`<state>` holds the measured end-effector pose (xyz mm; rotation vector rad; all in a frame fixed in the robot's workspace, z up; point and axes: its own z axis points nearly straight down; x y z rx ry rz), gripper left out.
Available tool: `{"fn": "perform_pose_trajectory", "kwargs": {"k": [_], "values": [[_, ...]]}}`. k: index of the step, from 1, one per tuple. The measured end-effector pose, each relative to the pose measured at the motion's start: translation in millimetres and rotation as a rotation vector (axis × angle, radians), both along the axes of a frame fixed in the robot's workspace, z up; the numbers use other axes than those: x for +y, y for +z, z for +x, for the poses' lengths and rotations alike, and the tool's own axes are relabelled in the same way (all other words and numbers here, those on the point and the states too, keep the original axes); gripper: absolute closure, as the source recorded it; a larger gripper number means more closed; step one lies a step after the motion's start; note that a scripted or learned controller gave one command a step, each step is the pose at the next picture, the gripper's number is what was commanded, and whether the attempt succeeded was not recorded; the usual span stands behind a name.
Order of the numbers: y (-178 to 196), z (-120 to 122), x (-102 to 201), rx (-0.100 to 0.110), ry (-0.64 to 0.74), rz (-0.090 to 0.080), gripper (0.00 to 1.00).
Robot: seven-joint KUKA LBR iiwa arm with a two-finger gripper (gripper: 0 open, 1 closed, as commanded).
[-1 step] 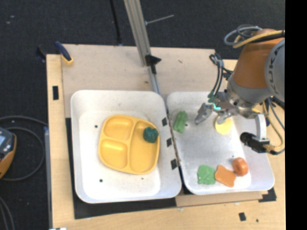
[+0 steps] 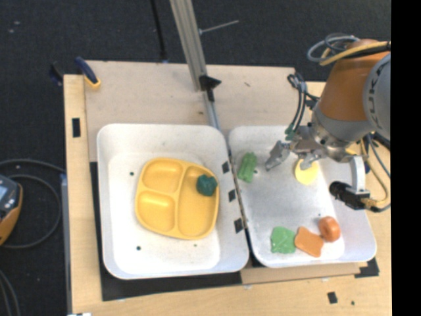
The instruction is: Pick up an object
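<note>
I have the gripper [image 2: 293,155] hanging over the upper part of the right bin [image 2: 263,137], and from my seat I cannot tell how the jaws stand; the wrist hides too much, and I see nothing held between them. The nearest candidates are a pale yellow disc [image 2: 306,173] just below the wrist and a light green block [image 2: 247,166] lying against the bin's left wall. That block is my likeliest target, I judge: its long axis runs nearly up and down the view, tilted slightly, upper end toward the bin's far rim. Along the near edge sit a green lump [image 2: 283,240], an orange wedge [image 2: 309,242] touching it, and a small orange-red piece [image 2: 329,228]. The left bin [image 2: 118,143] holds a yellow divided tray [image 2: 161,199] with a dark green object [image 2: 206,185] in it. The risk I see: the block hugs the wall, so one jaw could strike the rim or push the block away rather than straddle it, and closing along its long axis would likely slip off.
</note>
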<state>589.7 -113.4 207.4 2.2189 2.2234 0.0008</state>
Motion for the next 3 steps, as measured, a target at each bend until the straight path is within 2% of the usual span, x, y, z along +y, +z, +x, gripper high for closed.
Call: {"fn": "perform_pose_trajectory", "kwargs": {"k": [1,2,3], "values": [[-55,-11,-2,0.004,-0.002,-0.001,0.00],[-107,-11,-3,0.003,-0.003,-0.001,0.00],[-93,-9,-4,-0.003,-0.007,-0.001,1.00]]}}
